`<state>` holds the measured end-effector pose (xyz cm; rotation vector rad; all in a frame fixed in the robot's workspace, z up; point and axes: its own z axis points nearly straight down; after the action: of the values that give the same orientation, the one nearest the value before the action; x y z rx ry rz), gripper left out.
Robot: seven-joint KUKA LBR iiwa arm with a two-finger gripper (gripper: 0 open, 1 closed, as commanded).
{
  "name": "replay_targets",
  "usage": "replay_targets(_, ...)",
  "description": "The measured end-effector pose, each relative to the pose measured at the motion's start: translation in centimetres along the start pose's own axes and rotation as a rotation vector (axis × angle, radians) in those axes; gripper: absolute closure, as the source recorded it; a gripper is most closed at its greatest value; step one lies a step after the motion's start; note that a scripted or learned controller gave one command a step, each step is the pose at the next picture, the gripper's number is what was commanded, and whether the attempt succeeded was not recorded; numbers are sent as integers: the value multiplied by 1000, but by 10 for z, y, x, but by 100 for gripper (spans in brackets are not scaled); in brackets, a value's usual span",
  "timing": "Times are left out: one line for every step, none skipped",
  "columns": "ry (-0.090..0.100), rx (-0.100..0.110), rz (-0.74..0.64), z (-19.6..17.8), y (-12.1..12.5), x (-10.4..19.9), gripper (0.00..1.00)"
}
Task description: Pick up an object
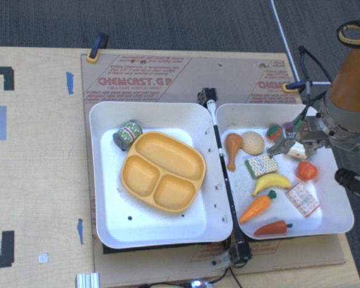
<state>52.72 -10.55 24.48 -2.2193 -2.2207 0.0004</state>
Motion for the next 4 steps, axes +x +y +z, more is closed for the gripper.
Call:
replay_targets(-1, -1, 1, 79, -28, -35, 0)
replay_targets(0, -4, 1, 159, -44, -4, 0)
replay_targets(-3, -11, 2, 148, -42, -5, 100)
replay_targets(0, -4, -1, 60, -47, 62, 100)
